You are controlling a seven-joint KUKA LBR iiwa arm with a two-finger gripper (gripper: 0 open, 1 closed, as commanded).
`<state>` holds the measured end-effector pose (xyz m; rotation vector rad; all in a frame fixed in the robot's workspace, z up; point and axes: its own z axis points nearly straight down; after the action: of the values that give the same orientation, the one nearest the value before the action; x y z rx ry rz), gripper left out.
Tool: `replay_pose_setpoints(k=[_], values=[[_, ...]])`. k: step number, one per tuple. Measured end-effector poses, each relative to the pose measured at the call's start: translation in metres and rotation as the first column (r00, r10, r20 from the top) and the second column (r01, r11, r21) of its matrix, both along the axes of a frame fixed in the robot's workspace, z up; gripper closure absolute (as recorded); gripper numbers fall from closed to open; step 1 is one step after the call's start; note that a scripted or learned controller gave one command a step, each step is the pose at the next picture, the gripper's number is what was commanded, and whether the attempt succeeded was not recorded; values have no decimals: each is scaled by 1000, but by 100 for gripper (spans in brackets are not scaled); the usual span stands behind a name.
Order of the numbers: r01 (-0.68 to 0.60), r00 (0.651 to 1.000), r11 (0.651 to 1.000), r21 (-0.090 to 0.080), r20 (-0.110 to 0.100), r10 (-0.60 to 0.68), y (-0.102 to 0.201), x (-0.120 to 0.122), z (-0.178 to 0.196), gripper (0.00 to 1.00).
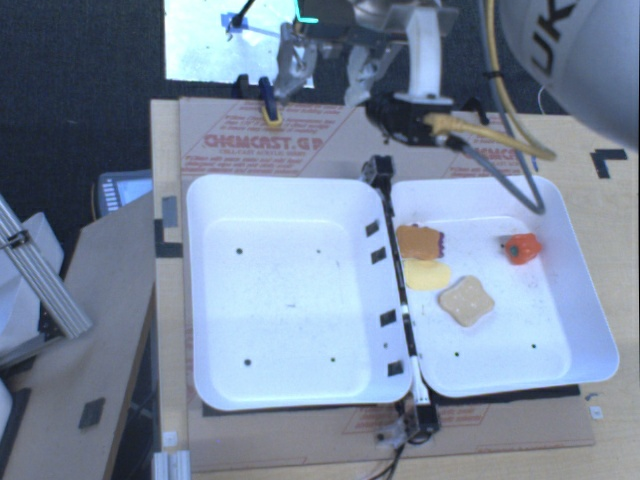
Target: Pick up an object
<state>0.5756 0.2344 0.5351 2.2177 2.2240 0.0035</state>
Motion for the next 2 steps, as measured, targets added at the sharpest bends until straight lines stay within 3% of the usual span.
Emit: replay_pose_setpoints(k=[1, 2], values=[[-3, 1000, 1000, 1, 3, 3, 0, 0, 12, 100], [-4, 1000, 1000, 1, 2, 4, 0, 0, 11, 0]])
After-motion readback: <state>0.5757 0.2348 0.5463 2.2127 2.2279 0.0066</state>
